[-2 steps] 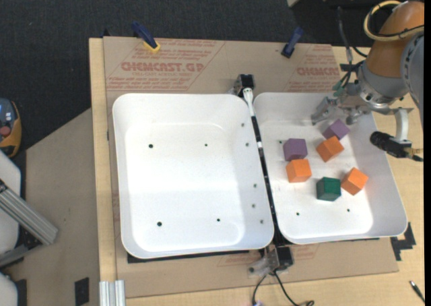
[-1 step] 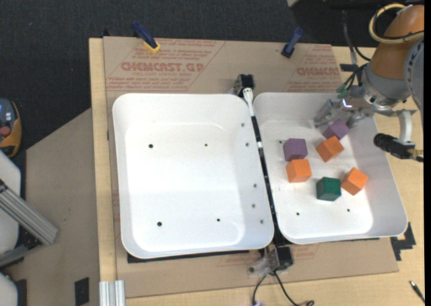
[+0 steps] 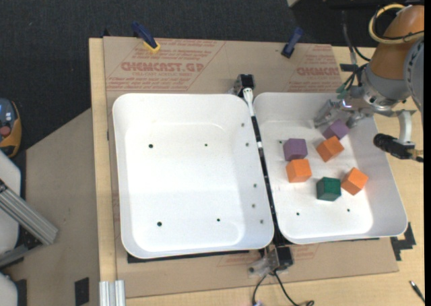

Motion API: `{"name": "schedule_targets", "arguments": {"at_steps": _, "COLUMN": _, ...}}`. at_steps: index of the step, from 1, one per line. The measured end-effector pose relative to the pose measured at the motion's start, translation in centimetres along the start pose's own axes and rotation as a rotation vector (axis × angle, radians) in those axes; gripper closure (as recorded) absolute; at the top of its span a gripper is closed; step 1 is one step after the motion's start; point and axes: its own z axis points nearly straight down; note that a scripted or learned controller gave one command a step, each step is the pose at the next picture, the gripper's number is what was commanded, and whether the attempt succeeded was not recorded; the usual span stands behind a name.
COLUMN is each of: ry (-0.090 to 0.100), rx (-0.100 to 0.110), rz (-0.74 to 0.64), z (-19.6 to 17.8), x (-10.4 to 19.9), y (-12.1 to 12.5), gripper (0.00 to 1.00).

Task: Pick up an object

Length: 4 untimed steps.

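My gripper hangs over the far part of the right bin, reaching in from the right. Directly under it, and partly hidden by it, is a small purple block; whether it rests on the bin floor or is being touched is unclear. Just in front of that block lies an orange cube. A larger purple cube sits to the left, with a second orange cube below it. Closer to the front are a green cube and a third orange cube.
The left bin adjoins the right bin along a black divider. Both stand on a cardboard sheet held by blue clamps at the far edge. A black clip sits at the top of the divider.
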Motion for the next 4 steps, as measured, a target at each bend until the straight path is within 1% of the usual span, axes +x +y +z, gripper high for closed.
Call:
{"name": "schedule_targets", "arguments": {"at_steps": 2, "ry": 0.0, "rx": 0.001, "rz": -0.001, "z": 0.1, "x": 0.0, "y": 0.0, "gripper": 0.0}}
{"name": "schedule_targets", "arguments": {"at_steps": 3, "ry": -0.012, "rx": -0.009, "rz": -0.002, "z": -1.1, "x": -0.3, "y": 0.1, "gripper": 1.0}}
{"name": "schedule_targets", "arguments": {"at_steps": 4, "ry": -0.011, "rx": -0.003, "rz": -0.002, "z": -0.1, "x": 6.8, "y": -0.1, "gripper": 1.0}}
